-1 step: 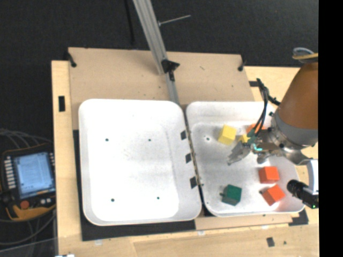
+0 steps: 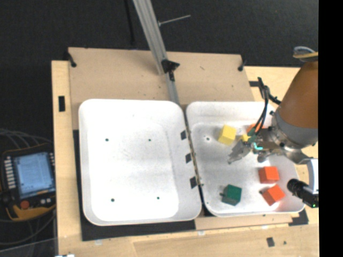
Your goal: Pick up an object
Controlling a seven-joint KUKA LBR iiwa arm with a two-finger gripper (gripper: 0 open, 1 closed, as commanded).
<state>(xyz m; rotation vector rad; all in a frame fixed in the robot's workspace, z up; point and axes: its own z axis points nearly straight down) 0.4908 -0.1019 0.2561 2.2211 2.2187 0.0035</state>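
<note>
Fingers point(image 2: 239, 153) spread apart, holding nothing, beside yellow block point(image 2: 227, 135)

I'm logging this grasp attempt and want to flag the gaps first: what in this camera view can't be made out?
- End effector: small and blurred, so its state and any contact with the yellow block are unreadable.
- Right bin: its right part is covered by the arm.
- Second yellow piece: partly hidden behind the wrist and cables.
- Green block and two orange blocks: too small to show surface detail.
</note>
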